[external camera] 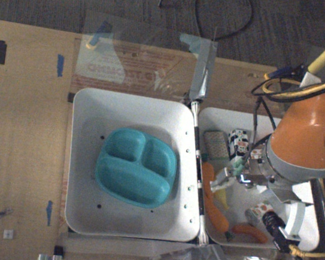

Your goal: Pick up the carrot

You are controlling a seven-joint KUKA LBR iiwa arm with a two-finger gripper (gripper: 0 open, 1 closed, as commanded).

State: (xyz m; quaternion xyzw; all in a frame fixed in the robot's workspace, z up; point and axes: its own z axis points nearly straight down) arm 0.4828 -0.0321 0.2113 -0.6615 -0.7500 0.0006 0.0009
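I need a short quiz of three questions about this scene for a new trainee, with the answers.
1. True or false: the teal divided plate lies in the right bin.
2. Where does the carrot lie? A) in the left bin B) in the right bin, along its left wall C) on the plate
3. Fill in: the gripper hangs over the ____ bin.

Key: 1 false; 2 B; 3 right.

Teal divided plate point(136, 167) in left bin point(81, 144); gripper point(226, 179) over carrot point(212, 203) in right bin point(260, 124).
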